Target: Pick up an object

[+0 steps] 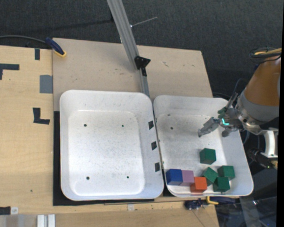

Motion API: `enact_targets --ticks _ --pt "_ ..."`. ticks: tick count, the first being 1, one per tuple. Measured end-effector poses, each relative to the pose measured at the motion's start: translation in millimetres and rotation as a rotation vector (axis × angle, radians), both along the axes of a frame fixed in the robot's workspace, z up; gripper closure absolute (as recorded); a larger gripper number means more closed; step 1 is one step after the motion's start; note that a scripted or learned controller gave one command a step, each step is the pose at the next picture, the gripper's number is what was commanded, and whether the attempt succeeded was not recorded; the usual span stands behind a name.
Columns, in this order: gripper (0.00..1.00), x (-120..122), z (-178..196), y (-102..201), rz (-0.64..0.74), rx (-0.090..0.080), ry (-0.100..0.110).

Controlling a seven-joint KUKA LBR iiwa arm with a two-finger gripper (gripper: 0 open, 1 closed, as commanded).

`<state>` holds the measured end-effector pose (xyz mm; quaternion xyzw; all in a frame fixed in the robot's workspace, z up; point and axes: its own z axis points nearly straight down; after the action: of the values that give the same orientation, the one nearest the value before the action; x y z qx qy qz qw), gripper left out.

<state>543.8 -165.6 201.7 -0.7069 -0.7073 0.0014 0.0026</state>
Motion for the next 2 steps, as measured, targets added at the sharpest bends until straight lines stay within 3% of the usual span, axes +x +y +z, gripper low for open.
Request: enact_targets --ticks 1,2 --pt "0.0 1.0 2.2 -0.1 0.002 -0.001 -0.004" --pt "0.0 1.2 -50.1 10.7 0.001 -0.001 0.001"
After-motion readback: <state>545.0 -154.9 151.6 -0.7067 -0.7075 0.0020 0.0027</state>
